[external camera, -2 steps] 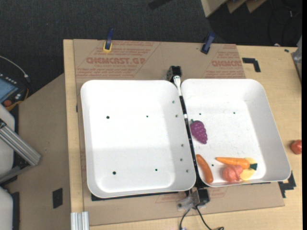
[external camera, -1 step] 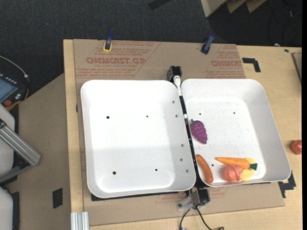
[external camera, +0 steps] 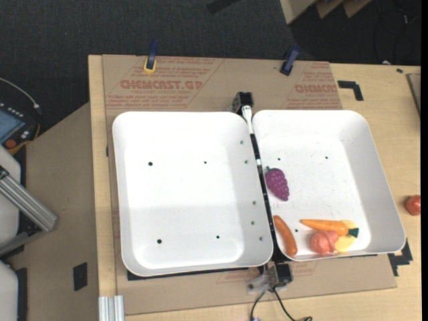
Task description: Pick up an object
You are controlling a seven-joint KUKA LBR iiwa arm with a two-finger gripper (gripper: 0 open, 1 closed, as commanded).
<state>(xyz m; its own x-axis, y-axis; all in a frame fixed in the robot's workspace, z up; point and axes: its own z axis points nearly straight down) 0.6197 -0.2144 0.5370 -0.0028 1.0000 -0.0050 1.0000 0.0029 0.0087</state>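
A purple bunch of grapes [external camera: 277,183] lies in the right bin [external camera: 364,152] close to its left wall. Near that bin's front edge lie an orange-red sausage-shaped piece [external camera: 285,235], an orange carrot [external camera: 326,225] with a dark green tip, a pink lumpy piece [external camera: 322,243] and a small yellow piece [external camera: 344,243]. The pink and yellow pieces touch each other just below the carrot.
The left bin [external camera: 134,179] sits beside the right one on a brown cardboard sheet [external camera: 200,79]. A small orange-red object [external camera: 413,205] rests on the bench outside the right bin. Two clamps [external camera: 151,60] [external camera: 289,60] hold the sheet's far edge.
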